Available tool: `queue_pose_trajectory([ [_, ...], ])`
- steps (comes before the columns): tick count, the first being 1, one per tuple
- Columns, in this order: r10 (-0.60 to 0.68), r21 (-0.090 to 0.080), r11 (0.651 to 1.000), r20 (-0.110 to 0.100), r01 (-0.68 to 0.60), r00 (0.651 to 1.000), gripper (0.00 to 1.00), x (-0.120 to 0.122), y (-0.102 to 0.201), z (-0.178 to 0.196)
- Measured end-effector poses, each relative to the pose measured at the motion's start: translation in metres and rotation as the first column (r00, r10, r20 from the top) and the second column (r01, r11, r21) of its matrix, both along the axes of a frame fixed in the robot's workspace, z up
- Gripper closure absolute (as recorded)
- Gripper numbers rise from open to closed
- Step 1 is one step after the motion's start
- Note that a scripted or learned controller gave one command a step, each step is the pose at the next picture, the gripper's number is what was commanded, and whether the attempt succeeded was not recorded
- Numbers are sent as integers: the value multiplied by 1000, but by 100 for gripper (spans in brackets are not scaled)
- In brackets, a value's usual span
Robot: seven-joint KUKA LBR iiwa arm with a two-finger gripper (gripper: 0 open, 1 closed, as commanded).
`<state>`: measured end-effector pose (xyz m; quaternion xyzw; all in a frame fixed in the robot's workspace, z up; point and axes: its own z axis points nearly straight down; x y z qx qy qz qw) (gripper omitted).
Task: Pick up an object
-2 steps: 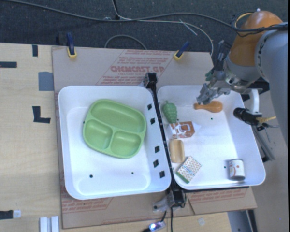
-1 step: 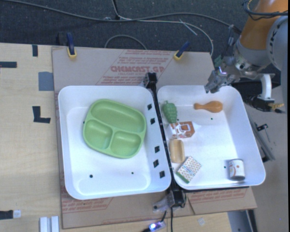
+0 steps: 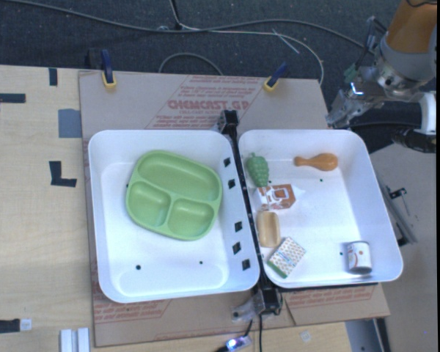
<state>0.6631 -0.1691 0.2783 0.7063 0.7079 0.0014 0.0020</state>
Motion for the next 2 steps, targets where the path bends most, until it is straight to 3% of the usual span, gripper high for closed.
queue_pose_trajectory([
  [1,0,2,1000,-4,0,1000,100,1,1,20],
  [2,3,1,1000,-5,-3,1000,100,0,54,20],
])
